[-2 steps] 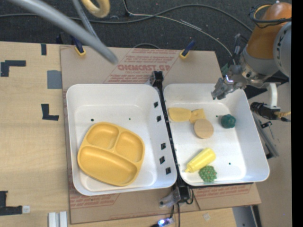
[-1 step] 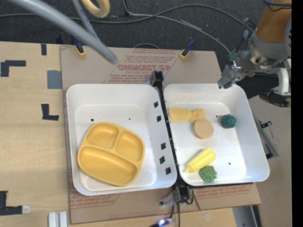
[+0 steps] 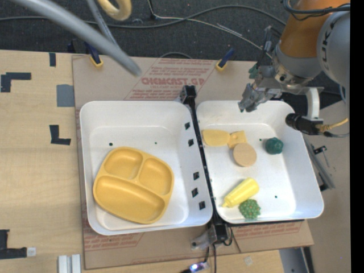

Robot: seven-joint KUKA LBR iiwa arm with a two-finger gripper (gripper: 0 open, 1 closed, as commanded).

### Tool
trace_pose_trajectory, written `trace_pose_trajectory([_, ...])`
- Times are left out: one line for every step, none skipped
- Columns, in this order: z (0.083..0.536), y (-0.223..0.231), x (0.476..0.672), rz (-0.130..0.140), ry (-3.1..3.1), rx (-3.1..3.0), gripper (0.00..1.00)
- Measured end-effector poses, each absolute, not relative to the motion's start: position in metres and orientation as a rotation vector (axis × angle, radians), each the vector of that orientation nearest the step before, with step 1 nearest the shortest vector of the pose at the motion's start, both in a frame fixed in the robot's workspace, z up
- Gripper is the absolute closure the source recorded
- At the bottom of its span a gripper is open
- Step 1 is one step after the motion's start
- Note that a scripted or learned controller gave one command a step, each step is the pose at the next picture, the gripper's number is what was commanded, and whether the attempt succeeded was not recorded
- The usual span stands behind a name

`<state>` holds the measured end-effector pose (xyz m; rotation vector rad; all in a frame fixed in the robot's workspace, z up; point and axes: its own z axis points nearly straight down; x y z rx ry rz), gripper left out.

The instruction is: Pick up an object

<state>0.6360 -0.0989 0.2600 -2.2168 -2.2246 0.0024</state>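
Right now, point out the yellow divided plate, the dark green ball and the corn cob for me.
yellow divided plate (image 3: 133, 183), camera view, on the ridge between compartments.
dark green ball (image 3: 274, 146), camera view, on its top middle.
corn cob (image 3: 240, 192), camera view, on its yellow body midway along.

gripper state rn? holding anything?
Gripper: above the right bin's far edge, nothing seen in it; open or shut cannot be told.

Grey arm (image 3: 335, 33), orange band, dark metal hand (image 3: 250, 102).
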Motion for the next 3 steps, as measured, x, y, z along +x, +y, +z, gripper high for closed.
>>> trace_pose_trajectory([0.256, -0.052, 0.639, 0.002, -2.225, -2.215, 1.00])
trace_pose_trajectory([0.240, -0.004, 0.638, 0.003, -2.225, -2.215, 1.00])
trace_pose_trajectory([0.245, 0.050, 0.628, 0.002, -2.226, -2.214, 1.00])
